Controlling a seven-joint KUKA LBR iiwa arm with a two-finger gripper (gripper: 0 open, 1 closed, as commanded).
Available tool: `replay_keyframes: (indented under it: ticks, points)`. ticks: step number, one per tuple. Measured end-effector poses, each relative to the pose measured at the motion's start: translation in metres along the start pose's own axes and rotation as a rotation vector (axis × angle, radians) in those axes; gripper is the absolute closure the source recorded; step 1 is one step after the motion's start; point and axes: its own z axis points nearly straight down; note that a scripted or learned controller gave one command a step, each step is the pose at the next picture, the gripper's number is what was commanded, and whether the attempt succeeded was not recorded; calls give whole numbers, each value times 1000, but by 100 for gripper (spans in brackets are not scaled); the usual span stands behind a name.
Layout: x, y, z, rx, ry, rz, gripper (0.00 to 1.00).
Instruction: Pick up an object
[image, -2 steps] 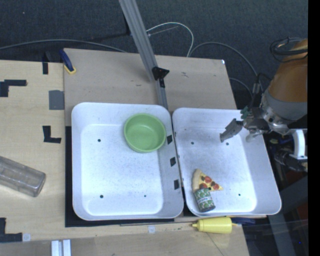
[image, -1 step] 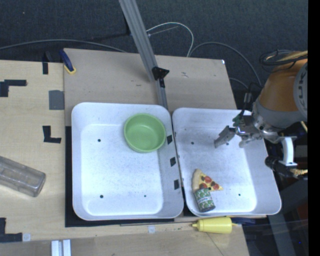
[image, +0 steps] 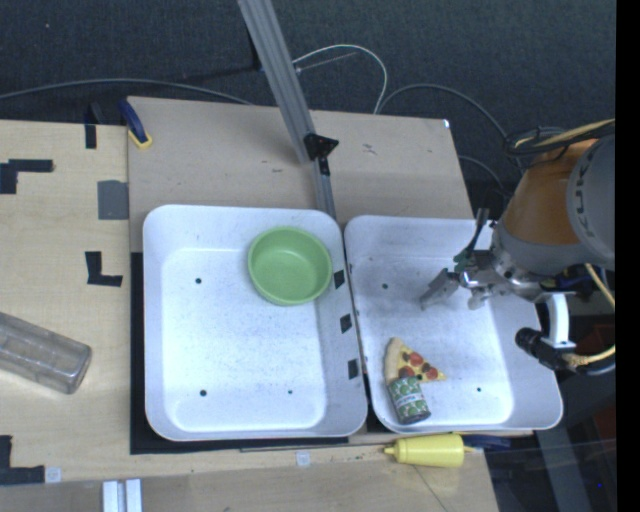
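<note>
Two white bins are seen side by side on the bench (image: 250, 150). In the left bin (image: 170, 380) a green bowl (image: 290, 265) is seen upright, near the upper right corner. In the right bin (image: 480, 400) a pizza slice (image: 408, 360) and a small green can (image: 409, 398) are seen toward the lower left; the can lies on its side, touching the slice's lower edge. The tool (image: 447, 287) is held over the upper middle of the right bin, w/ fingers spread open and nothing between them; it is well apart from slice & can. The arm (image: 545, 215), grey w/ an orange band, is seen reaching in from the right. A yellow bottle (image: 432, 451) is seen lying on the bench just below the right bin. A clear plastic container (image: 38, 352) lies at the left edge of the bench.
</note>
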Motion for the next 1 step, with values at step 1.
replay_keyframes:
  ticks: [1]
  points:
    - [1, 1, -13, -3, 1, -2, 100]
